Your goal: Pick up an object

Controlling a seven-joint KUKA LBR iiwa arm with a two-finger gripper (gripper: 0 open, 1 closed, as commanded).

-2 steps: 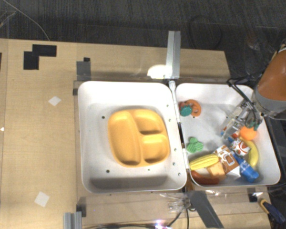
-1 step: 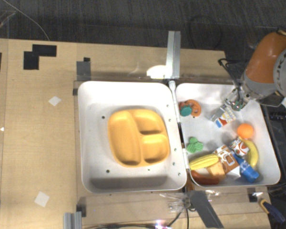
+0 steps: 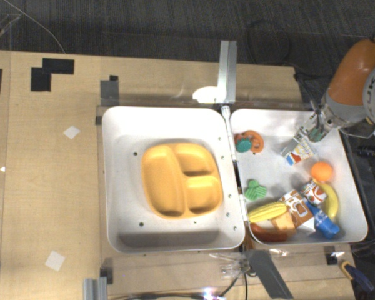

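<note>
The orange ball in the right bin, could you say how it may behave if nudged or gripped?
The orange ball looks round and smooth, so it would probably roll when pushed. It lies against the banana, which may stop it that way. Its curved surface might slip from two fingers.

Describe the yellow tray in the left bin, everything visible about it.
The yellow tray looks like smooth moulded plastic with rounded corners. It has three compartments: one long one on its left side and two smaller ones stacked on its right. It lies flat, right side up, near the middle of the left bin, with nothing in it.
</note>
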